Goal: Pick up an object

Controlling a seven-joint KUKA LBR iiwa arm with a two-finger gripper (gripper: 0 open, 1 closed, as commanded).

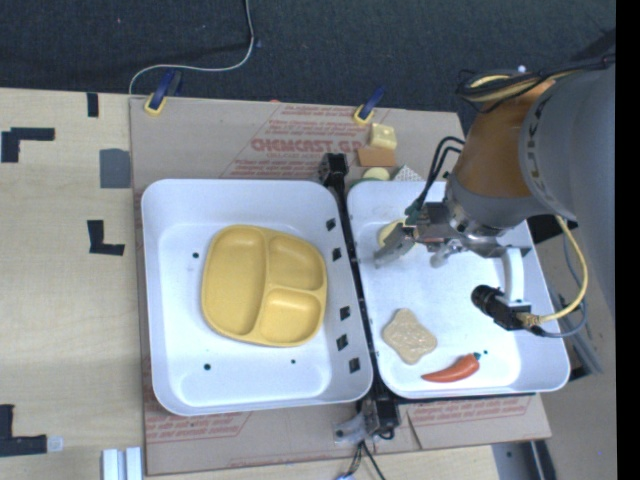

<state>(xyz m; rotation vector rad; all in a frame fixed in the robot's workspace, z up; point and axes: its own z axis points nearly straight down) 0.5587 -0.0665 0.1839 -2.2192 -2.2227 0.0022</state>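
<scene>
Nearest the camera, along the front wall of the right bin (545,343), lies a red chilli pepper (452,370), its long axis running roughly left to right with a slight upward tilt at the right end. Just behind and left of it sits a beige slice of bread (409,336), apart from the pepper. The tool (418,246) hangs over the back-left part of the same bin, and whether it is spread or pressed together I cannot tell. A small yellowish piece (391,233) sits right at its left side; contact is unclear. Both the bread and pepper lie toward the front from the tool, the bread nearer. The left bin (160,298) holds a yellow divided plate (264,285), well apart from the tool.
</scene>
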